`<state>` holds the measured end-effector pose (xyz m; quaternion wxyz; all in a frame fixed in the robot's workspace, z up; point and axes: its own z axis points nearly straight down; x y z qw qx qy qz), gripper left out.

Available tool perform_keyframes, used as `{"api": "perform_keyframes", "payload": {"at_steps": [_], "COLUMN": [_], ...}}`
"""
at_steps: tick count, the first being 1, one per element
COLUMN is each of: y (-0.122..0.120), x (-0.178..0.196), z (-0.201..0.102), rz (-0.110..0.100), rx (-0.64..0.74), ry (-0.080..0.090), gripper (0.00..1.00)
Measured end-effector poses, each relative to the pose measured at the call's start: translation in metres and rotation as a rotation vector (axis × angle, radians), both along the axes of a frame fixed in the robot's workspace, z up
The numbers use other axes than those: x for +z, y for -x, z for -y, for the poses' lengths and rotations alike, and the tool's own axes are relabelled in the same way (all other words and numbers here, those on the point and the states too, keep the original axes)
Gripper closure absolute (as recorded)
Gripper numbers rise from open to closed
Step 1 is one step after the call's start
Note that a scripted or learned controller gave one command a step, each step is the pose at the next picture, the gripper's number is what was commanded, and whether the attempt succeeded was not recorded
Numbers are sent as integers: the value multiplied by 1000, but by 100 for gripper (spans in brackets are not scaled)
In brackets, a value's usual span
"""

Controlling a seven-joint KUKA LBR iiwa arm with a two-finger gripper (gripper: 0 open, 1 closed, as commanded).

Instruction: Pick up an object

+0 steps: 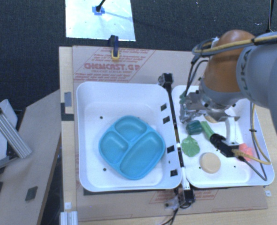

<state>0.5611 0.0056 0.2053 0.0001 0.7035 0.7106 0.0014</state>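
Green marker [207,130] long axis upper-left to lower-right, beside end effector [191,111], grip state unclear.

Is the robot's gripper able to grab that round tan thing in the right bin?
Probably yes. The tan disc lies bare on the bin floor, nothing on top, and the gripper hangs over the same bin.

Blue divided plate [131,147] in left bin [89,97].

I see a light-blue divided plate [132,146] in the left white bin [89,100], and in the right white bin [256,172] a green leaf-shaped piece [191,146], a tan disc [210,162] and what may be a teal block [194,127].
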Motion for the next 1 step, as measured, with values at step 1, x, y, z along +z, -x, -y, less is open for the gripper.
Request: {"api": "perform_keyframes", "payload": {"at_steps": [1], "y": [-7], "x": [-4], "z": [-58], "rz": [0], "rx": [0], "ry": [0], "gripper": [100]}}
